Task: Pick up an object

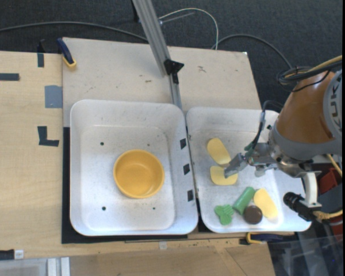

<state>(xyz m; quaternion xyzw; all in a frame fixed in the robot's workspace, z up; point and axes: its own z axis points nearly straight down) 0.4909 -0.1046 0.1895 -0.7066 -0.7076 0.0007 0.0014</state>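
In the right bin (pixel 230 119) lie two pale yellow flat pieces: one (pixel 218 150) toward the bin's middle and one (pixel 222 177) just below it. Near the front are a green piece (pixel 243 199), a small green leafy piece (pixel 223 213), a brown round piece (pixel 253 214) and a yellow oval piece (pixel 265 203). My gripper (pixel 237 164) hangs low over the lower yellow flat piece, its dark fingers at that piece's right edge. Nothing is seen between the fingers.
The left bin (pixel 86 125) holds a yellow bowl (pixel 139 173). A grey metal pole (pixel 155 30) slants in from the top to the divide between the bins. Cables run across the dark floor behind the bench.
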